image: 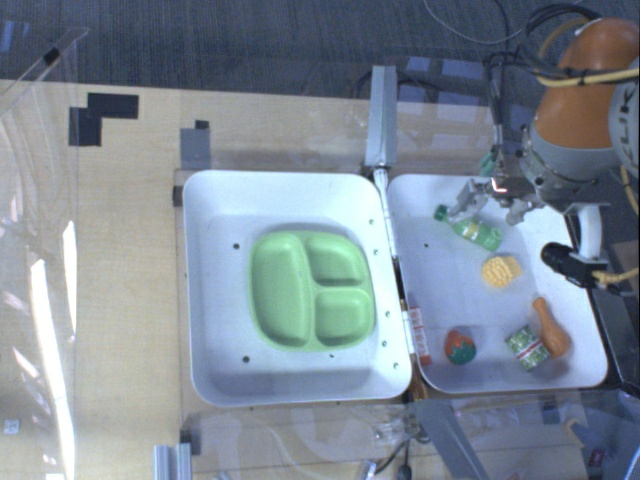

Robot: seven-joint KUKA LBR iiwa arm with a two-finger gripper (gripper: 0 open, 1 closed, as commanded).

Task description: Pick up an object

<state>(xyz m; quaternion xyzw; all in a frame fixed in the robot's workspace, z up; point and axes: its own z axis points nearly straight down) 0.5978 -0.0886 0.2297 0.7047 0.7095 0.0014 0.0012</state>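
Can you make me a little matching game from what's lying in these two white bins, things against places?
Things:
1. green divided tray
2. green bottle
3. yellow corn piece
4. red and green ball

Places:
a. near the right bin's front edge
b. middle of the right bin
c. left bin
d. back of the right bin, just below the gripper

Pairs: 1-c, 2-d, 3-b, 4-a

Left bin [210, 218]: a green divided tray [310, 290] occupies the centre; only a band of bare floor remains around it along the walls. Right bin [425, 258]: the gripper [492, 200] stands over the far end above a green bottle [472, 230]. A yellow object [501, 270] lies mid-floor. A ball [460, 346], small can [526, 347] and wooden piece [551, 328] line the near wall. Open floor remains along the left side, mid-bin.
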